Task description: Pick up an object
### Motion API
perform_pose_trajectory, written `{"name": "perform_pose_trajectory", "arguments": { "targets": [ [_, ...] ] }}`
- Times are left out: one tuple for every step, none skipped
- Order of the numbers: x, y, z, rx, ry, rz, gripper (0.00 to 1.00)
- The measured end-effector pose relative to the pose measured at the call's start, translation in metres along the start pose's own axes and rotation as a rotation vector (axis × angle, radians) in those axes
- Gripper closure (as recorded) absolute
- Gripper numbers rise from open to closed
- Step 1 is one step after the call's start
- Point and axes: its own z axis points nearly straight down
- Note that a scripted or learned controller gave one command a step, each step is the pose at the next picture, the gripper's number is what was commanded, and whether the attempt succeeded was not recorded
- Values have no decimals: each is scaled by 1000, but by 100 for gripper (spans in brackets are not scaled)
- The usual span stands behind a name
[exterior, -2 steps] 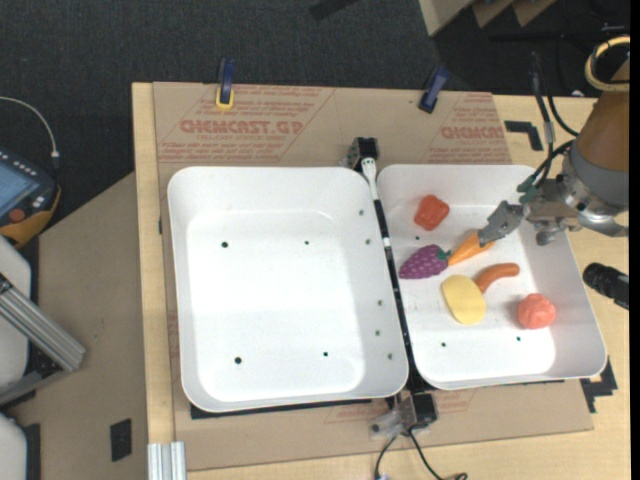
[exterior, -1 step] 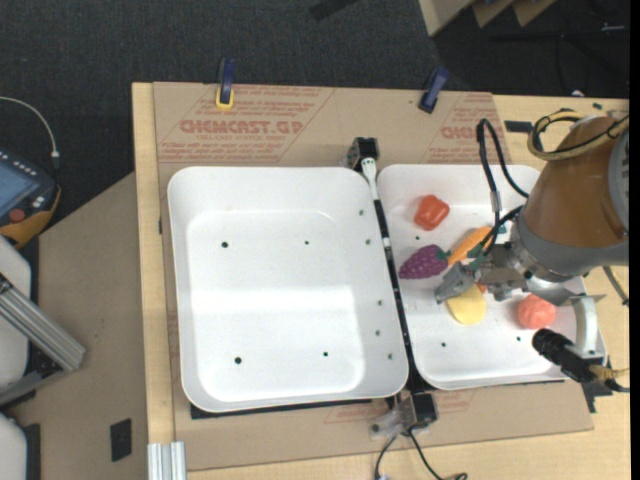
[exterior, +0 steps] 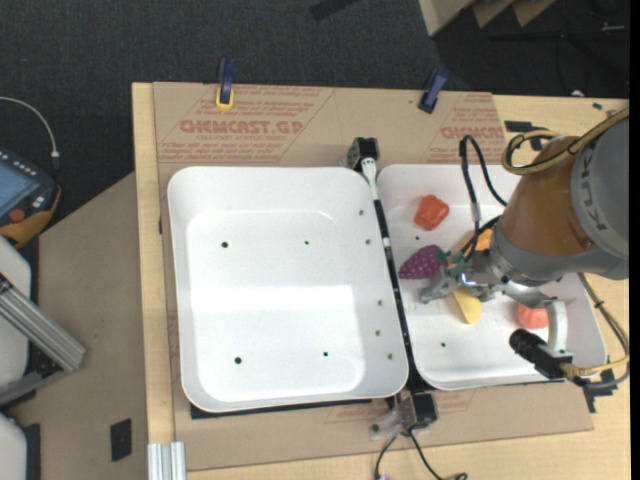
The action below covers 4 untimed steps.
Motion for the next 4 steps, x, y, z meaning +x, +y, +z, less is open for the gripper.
{"name": "perform_pose_trajectory", "arguments": {
  "targets": [
    [0, 0, -14, -6, -2, 0, 100],
    [100, 4, -109, -14, 3, -13, 100],
    [120, -30, -148, -7, 0, -5, 100],
    [197, -45, -255, -15, 4, -12, 100]
  ]
}}
